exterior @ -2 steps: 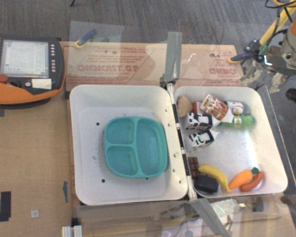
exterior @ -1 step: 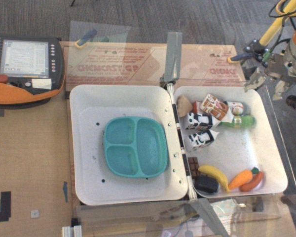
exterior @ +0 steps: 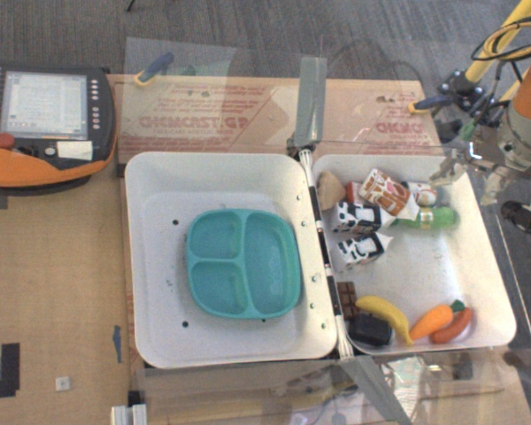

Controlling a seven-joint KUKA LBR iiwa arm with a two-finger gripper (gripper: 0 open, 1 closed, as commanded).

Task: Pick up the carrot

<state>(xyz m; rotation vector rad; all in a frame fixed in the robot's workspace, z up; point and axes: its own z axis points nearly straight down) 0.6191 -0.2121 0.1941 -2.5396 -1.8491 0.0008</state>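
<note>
Slanted overhead look at a bench [exterior: 62, 264] carrying two shallow white bins side by side. Carrot [exterior: 432, 321] at the lower right of the frame, lying flat in the near right corner of the right bin [exterior: 491, 264], with its orange body slanted up toward a green top, touching a reddish piece [exterior: 458, 328] on its right and just beside a banana [exterior: 385, 312] on its left. Step in hand, as a judgement: the approach, with no grasp yet. To do it well: travel down the frame along the bin's right side, passing high over the cartons [exterior: 385, 191] and the green bottle [exterior: 429, 218] in the upper part of the bin. Turn the wrist to set the fingers across the carrot's short width, not along its length. Come down on the middle of the orange body, away from the banana tip and the bin wall, and close only once low enough to straddle it. Likely risks: catching the reddish piece along with it, or knocking a finger on the wall. Arm [exterior: 522, 104] entering at the upper right of the frame, wrist over the bin's top right corner, gripper [exterior: 469, 177] pointing down and left, well apart from the carrot. Fingers seemingly spread, pinching nothing.
</note>
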